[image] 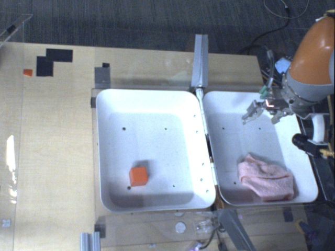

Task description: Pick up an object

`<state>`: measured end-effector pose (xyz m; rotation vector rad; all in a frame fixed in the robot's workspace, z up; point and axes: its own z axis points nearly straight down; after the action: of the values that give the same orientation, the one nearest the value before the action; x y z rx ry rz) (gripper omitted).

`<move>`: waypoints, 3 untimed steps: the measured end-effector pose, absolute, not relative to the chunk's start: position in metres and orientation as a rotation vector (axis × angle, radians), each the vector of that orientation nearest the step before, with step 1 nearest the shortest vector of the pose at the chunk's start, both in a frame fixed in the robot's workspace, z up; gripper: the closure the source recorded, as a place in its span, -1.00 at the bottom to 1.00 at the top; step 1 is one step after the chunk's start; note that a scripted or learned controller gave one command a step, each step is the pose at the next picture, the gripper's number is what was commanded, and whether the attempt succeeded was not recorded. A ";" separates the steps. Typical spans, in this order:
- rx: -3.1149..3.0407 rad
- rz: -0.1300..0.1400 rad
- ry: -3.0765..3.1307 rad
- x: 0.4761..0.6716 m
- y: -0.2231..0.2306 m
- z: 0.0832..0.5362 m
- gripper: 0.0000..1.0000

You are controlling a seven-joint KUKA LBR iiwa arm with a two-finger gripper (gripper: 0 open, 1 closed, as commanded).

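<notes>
The gripper (264,110) is being held above the far part of the right bin (230,140), with its fingers spread apart and nothing between them. The pink cloth (266,179) is lying crumpled nearer the camera than the gripper, well apart from it, in the same bin's near right corner. The orange block (138,176) is resting far off to the gripper's left, across the divider, in the left bin (146,103).

The step in hand is judged to be the approach, and the cloth is judged the likelier target, being in the bin already under the arm. A good grasp is probably being served by bringing the released fingers over the thickest fold of the cloth, not its thin edge, and by descending straight until fabric is bunched between them. Care is being called for near the bin wall, since the cloth is lying just beside it and a finger could be caught on the rim.
</notes>
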<state>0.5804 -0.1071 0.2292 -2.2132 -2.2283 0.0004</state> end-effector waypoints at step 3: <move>-2.036 -0.018 -2.420 0.551 -0.103 0.091 -1.00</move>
<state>0.5507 -0.1032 0.0912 -2.0365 -2.4198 -0.0181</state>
